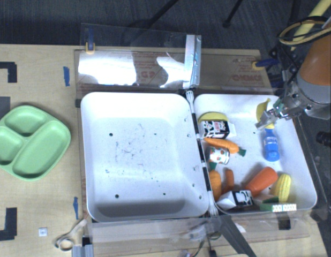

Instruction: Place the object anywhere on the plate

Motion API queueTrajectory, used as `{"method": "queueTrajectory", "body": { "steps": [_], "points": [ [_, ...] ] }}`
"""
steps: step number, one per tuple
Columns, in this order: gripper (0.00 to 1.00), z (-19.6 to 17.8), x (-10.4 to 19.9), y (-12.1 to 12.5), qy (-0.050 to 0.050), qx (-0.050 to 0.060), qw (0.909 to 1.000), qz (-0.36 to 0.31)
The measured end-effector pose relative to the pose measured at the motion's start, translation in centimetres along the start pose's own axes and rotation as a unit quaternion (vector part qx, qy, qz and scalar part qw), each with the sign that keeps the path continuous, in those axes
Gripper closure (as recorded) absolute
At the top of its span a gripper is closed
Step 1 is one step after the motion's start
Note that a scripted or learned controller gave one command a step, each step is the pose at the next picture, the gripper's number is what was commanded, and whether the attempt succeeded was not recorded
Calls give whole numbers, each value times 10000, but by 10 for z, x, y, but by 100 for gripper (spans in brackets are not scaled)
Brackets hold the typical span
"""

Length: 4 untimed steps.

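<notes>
- The arm [315, 74], grey with an orange band, reaches in from the right edge and hangs over the upper right corner of the right bin [307, 167].
- The tool [268, 118] sits low over that corner, next to a yellow piece [262, 109]; whether the piece lies between its fingers or just beside them cannot be told, and so whether the tool is clenched or released cannot be told either.
- The green plate [30, 142], with three compartments, lies on the wooden bench [37, 208] at the far left, well apart from both bins, and nothing rests on it.
- The left bin [138, 154] is white with faint scuff marks on its floor.
- In the right bin, a blue bottle [271, 146] lies just below the tool.
- Near the divider between the bins lies a black-and-white carton [215, 127] with a yellow round item [211, 117] touching its upper edge.
- A carrot [223, 144] lies slantwise just under the carton, and a small can [219, 156] sits below it.
- Toward the lower edge of the right bin lie two orange pieces [221, 181], an orange-red vegetable [262, 180], a yellow corn-like item [284, 187] and a second black-and-white packet [238, 198].
- A clear plastic panel [138, 63] stands behind the left bin.
</notes>
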<state>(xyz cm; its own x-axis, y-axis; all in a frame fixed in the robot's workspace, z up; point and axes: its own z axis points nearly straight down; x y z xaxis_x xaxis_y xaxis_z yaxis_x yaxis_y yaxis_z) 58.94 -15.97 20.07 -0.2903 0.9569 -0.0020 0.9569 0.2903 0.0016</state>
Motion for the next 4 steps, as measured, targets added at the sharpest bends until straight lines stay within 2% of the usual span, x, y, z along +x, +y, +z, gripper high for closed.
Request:
{"method": "queueTrajectory", "body": {
  "steps": [1, 2, 3, 4],
  "points": [
    [100, 7, 109, -5, 13, 5, 9999, -161],
    [0, 7, 109, -5, 12, 3, 9999, -158],
    [100, -4, 109, -4, 8, -13, 9999, -164],
    [100, 16, 132, 39, 5, -7, 9994, -354]
  ]
}}
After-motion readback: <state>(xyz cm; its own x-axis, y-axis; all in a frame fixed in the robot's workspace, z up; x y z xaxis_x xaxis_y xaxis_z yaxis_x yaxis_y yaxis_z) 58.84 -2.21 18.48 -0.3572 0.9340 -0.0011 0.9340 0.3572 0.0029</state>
